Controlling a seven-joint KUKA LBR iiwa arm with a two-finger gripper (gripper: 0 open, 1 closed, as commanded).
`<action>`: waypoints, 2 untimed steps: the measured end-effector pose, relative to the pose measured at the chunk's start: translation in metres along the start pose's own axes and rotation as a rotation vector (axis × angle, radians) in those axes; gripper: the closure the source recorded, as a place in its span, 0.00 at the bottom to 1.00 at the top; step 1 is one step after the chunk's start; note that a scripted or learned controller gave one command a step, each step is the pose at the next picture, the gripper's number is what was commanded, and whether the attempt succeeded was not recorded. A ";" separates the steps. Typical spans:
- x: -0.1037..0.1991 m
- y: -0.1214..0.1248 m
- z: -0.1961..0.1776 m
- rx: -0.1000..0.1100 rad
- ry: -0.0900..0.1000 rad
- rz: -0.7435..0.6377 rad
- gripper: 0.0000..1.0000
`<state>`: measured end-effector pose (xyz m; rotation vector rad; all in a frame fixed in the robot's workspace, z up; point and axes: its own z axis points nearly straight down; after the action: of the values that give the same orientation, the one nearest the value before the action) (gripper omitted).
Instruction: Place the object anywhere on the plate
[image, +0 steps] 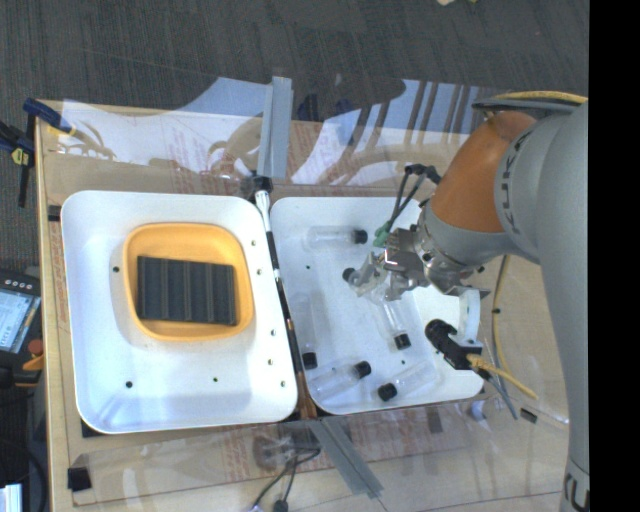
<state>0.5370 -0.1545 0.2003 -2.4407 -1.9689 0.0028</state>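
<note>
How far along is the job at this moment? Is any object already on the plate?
Nothing looks done: the yellow plate in the left bin carries only its dark ribbed insert. In hand: the gripper is low over the right bin, among the clear tubes; whether it grips one is unclear. Left: pick up a tube and set it on the plate.

- Plate (187, 281): yellow, rectangular with rounded corners, with a dark ribbed centre panel. It lies flat in the left bin, toward that bin's far edge.
- Objects: several clear plastic tubes with black caps, lying flat in the right bin. One tube (335, 237) lies near the far edge; others (398, 385) lie along the near edge.
</note>
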 end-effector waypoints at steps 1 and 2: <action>0.050 0.013 -0.012 -0.002 -0.003 -0.182 1.00; 0.085 0.032 -0.027 -0.002 -0.003 -0.376 1.00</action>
<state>0.5865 -0.0778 0.2278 -2.0315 -2.3935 0.0026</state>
